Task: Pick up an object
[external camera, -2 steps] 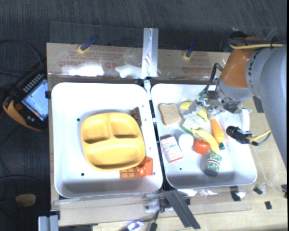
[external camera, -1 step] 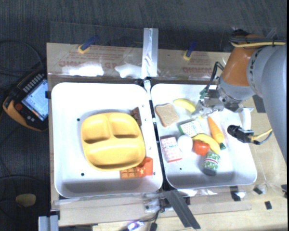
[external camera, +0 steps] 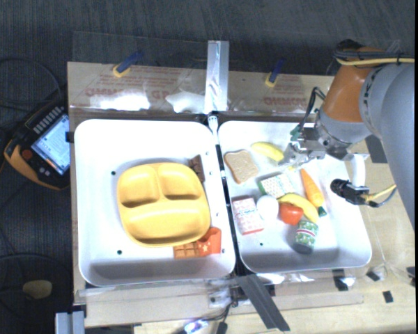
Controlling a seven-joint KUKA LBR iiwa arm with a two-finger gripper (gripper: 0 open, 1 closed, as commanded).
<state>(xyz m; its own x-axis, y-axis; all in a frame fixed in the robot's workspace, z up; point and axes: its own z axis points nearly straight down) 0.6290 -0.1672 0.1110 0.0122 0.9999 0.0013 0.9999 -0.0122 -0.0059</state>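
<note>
One grey arm [external camera: 376,103] bent over right bin [external camera: 348,245], jaws near banana [external camera: 267,149]

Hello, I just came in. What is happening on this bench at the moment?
A grey robot arm with an orange band reaches in from the right, and its tool hangs over the upper part of the right white bin, beside a yellow banana-shaped toy. That bin also holds a slice of toy bread, an orange toy carrot and a red toy tomato. Nothing appears lifted yet. The left white bin holds a yellow divided plastic tray.
</note>
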